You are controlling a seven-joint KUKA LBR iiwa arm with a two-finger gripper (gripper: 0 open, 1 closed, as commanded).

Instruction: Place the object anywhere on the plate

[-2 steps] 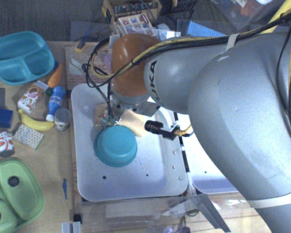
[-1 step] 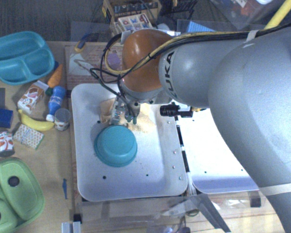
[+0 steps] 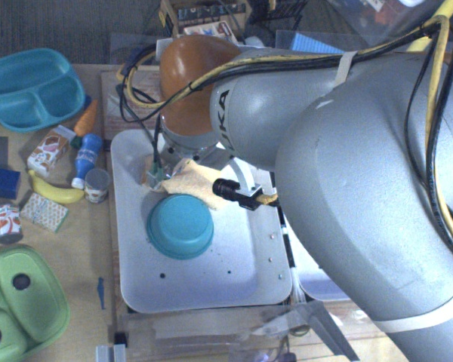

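**1 fixed camera above the surface**

1 view looks down at a slant on the left white bin. The grey arm enters from the right, close to the lens, hiding the second bin.

Robotics lab, wooden bench with white bin, cabled arm, scattered toy food
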